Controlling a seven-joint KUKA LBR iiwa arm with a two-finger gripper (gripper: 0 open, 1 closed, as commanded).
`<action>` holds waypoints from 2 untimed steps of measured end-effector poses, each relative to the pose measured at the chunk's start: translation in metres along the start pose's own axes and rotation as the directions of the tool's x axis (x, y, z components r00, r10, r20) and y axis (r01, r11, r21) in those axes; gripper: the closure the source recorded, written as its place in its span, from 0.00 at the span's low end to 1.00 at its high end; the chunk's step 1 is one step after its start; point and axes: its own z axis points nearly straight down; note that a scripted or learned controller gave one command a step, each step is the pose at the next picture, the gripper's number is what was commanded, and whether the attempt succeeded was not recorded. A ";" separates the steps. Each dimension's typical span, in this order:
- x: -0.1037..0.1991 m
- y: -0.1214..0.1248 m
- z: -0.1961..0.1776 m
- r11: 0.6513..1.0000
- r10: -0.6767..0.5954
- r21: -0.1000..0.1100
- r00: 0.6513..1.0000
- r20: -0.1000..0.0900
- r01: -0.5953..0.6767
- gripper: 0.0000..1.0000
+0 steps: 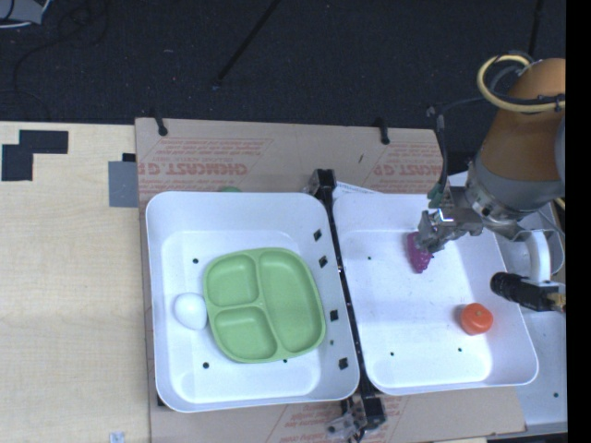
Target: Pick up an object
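The end effector [428, 240] is seen low in the right bin [517, 377], near its back wall. A small purple object [420, 255] is seen right under it, and the two look to be touching. Whether the end effector is open or closed around the purple object cannot be told, because that part is small and dark from above. So it cannot be said that the purple object is held.

The step in hand is judged to be the grab of the purple object. To do it well, the end effector should be kept right over the middle of the purple object and pressed shut slowly, so the object is not pushed away across the smooth bin floor. After that it should be lifted straight up, not dragged sideways. A small lift should be tried first, so it can be seen that the object comes up too.

A little orange object [476, 318] lies well apart from it, nearer the front right of the same bin. It should be left alone.

In the left bin [157, 247] a green divided tray [262, 304] is seen, with a white ball [190, 310] touching its left side. Both bins rest on the counter [65, 293].
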 end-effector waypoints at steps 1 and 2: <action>0.053 -0.011 0.016 1.000 -0.003 0.008 1.000 -0.002 0.003 1.00; 0.107 -0.021 0.012 1.000 -0.005 0.007 1.000 -0.003 0.005 1.00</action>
